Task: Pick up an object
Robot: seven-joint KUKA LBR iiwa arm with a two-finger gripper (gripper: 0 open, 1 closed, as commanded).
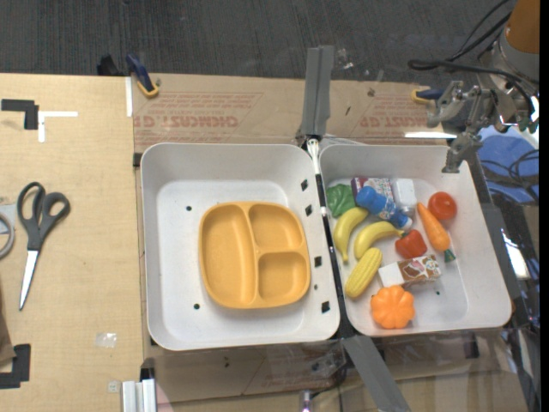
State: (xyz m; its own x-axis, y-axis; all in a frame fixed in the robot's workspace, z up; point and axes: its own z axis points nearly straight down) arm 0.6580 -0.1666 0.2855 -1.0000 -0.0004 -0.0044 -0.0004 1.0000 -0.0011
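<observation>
Toy food items heaped in right bin [489,230], none gripped. End effector [453,157] at upper right, over far right corner of right bin, above the rim; finger spread not readable from this angle — cannot tell. Grey arm with orange band [525,24] entering from right edge, cables trailing.

Nearest to end effector: red tomato [442,205] and orange carrot [433,227], lying close together near right side of pile. Red pepper [411,244] just beside carrot's lower end. Small printed box [420,269] below pepper, white block [390,274] touching its left side. Orange pumpkin [393,307] at near edge of pile, apart from the box.

Centre of bin: two yellow bananas [364,234] side by side, corn cob [364,270] below them, tilted. Blue item [371,199] and white packet [396,191] at far side; green vegetable [340,200] against left wall.

Left bin [163,256] touching right bin along shared edge; yellow three-compartment plate [255,254] flat in its middle.

Outside bins on counter [77,299]: black-handled scissors [33,230] at far left, well apart. Cardboard sheet [214,114] behind bins, blue-and-yellow clamp [142,75] at its left corner.
</observation>
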